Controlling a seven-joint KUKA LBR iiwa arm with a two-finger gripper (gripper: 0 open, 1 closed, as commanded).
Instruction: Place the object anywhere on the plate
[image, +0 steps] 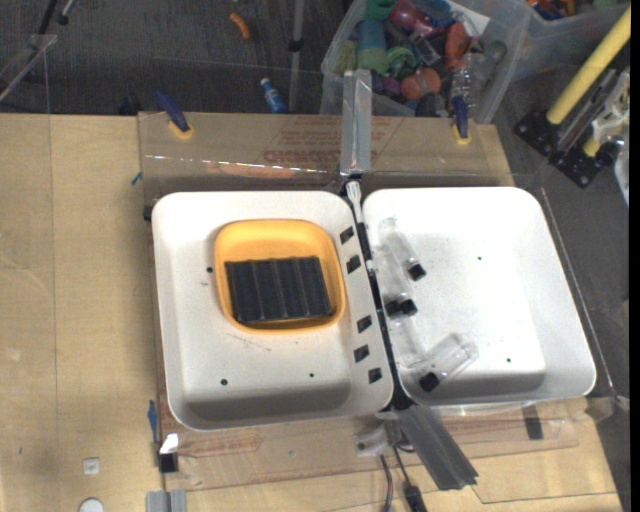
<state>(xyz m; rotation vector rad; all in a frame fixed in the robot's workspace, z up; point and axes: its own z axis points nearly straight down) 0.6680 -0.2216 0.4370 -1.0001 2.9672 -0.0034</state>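
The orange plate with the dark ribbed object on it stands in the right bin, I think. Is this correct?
Not quite. The camera view shows the orange plate in the left bin, not the right bin. The rest holds: the dark ribbed object does lie on the plate.

Dark ribbed object (277, 290), apparently on orange plate (232, 243)

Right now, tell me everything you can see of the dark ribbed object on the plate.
The dark ribbed object is a flat, nearly black rectangle with parallel grooves running across its top, matte like rubber or plastic. It lies flat, roughly centred on the yellow-orange plate, slightly skewed, in the left bin. Only the plate touches it.
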